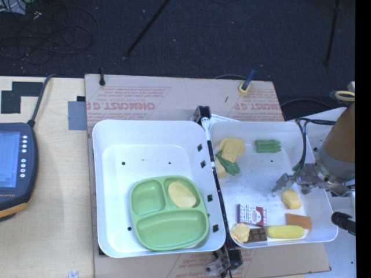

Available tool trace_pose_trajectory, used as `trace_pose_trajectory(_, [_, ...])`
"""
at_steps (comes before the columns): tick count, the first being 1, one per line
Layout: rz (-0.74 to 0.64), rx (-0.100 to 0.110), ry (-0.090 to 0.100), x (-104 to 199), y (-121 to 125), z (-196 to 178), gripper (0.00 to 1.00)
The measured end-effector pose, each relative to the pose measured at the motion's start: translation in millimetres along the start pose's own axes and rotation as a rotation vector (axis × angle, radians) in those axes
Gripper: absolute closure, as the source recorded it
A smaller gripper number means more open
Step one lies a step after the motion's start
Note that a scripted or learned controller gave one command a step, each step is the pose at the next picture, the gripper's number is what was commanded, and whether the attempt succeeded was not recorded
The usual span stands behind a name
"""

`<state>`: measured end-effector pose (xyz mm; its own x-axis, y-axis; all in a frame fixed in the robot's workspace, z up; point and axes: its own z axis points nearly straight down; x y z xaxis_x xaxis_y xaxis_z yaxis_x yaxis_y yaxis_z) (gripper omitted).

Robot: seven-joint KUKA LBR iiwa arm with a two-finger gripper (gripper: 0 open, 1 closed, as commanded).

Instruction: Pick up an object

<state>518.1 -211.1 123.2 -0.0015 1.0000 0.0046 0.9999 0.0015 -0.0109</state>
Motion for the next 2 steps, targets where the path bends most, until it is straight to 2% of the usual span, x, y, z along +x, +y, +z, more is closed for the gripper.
trace_pose_trajectory(1, [-0.009, -0.008, 0.001, 88.5, 75.6, 1.6, 0.00])
trace_pose_trajectory(2, [-0.001, -0.010, -0.006, 47.9, 127.1, -13.4, 0.00])
